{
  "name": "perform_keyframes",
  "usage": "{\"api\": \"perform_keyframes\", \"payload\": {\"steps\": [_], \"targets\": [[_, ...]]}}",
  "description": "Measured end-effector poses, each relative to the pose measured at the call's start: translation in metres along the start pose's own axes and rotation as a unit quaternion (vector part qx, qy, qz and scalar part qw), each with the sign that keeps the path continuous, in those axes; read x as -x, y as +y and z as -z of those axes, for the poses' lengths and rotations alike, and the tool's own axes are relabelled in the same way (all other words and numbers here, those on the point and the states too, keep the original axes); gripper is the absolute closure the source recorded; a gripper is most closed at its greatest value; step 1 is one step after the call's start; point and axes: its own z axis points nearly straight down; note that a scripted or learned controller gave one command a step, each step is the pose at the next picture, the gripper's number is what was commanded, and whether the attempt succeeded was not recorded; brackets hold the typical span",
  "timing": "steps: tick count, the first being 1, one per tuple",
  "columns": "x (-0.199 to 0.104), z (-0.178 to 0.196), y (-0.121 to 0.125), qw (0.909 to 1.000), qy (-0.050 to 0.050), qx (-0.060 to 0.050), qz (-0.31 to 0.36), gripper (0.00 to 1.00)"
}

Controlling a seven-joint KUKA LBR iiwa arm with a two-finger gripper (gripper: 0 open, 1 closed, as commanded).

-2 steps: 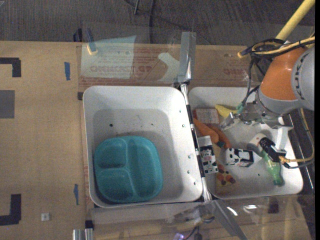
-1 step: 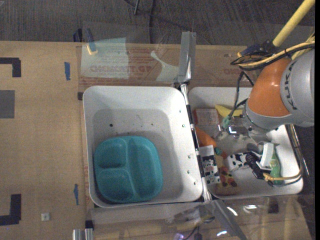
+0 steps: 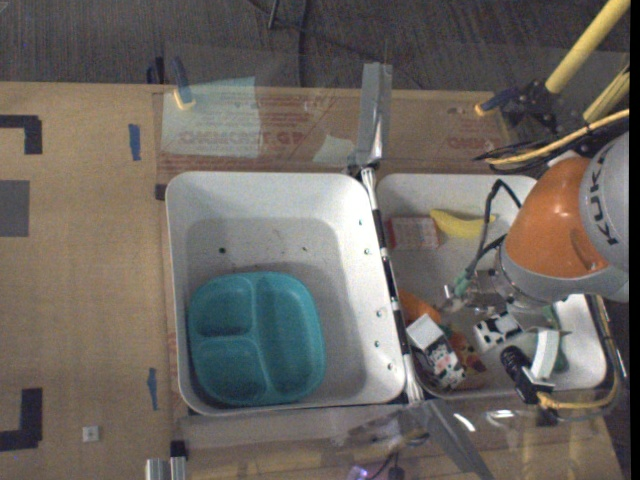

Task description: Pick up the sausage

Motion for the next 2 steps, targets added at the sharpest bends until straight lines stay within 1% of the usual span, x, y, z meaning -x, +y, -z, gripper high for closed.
{"api": "perform_keyframes", "payload": {"steps": [1, 2], "targets": [[0.002, 0.011, 0.001, 1.0, -0.003, 0.003, -0.001, 1.0], [0.003, 0.035, -0.014, 0.9998, 0.003, -0.007, -0.018, 1.0]]}}
